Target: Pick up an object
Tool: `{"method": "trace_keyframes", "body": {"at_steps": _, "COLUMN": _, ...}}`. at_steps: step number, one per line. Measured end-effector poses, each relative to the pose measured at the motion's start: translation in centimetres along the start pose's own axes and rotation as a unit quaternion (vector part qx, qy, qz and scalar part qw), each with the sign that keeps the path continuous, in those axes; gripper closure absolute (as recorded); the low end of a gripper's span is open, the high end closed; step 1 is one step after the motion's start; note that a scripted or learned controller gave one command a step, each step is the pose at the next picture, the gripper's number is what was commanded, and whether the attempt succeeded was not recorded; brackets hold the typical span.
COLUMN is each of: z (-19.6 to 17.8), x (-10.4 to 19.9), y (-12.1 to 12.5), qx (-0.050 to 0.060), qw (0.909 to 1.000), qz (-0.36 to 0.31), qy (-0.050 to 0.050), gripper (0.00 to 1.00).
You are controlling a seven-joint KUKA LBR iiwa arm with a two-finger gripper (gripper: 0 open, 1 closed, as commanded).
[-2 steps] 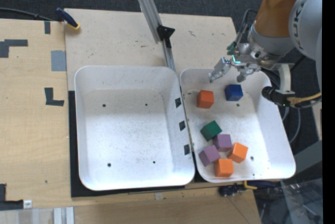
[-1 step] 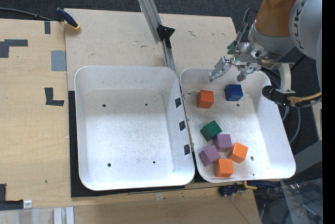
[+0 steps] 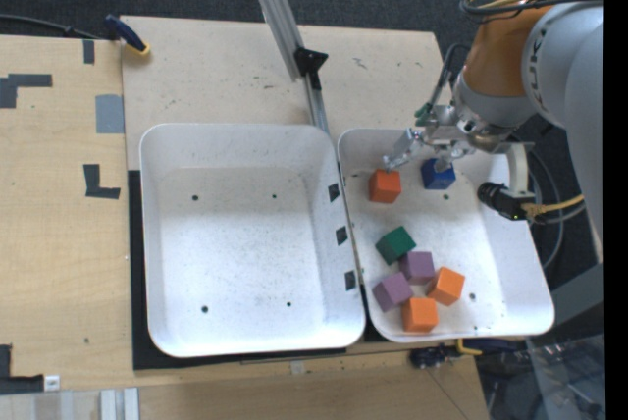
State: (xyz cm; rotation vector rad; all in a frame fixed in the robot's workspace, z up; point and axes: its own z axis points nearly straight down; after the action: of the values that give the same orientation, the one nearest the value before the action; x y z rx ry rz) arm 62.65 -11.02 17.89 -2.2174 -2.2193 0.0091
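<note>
The right bin [image 3: 510, 305] holds several small blocks. My gripper [image 3: 421, 156] hovers over the bin's far end with its fingers spread open and nothing between them. An orange block [image 3: 385, 185] lies just below the left fingertip [image 3: 397, 157]. A blue block [image 3: 438, 176] lies just below the right finger. Nearer the front sit a green block [image 3: 395, 243], two purple blocks [image 3: 419, 265] [image 3: 392, 289] and two more orange blocks [image 3: 447, 285] [image 3: 421, 313], close together.
The left bin [image 3: 167, 212] stands beside the right one, and their rims meet at the divider [image 3: 339, 212]. A slanted metal rail [image 3: 275, 6] reaches down to the bins' far edge. The arm's grey body and cables [image 3: 530, 202] overhang the right bin's right side.
</note>
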Motion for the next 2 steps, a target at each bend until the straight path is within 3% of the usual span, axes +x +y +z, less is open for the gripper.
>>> {"method": "trace_keyframes", "body": {"at_steps": 1, "z": 6.0, "x": -0.8, "y": 0.2, "qx": 0.000, "qw": 1.0000, "qz": 0.000, "qy": 0.000, "gripper": 0.00}}
{"method": "trace_keyframes", "body": {"at_steps": 2, "z": 8.4, "x": -0.6, "y": 0.4, "qx": -0.005, "qw": 1.0000, "qz": -0.001, "qy": 0.002, "gripper": 0.00}}
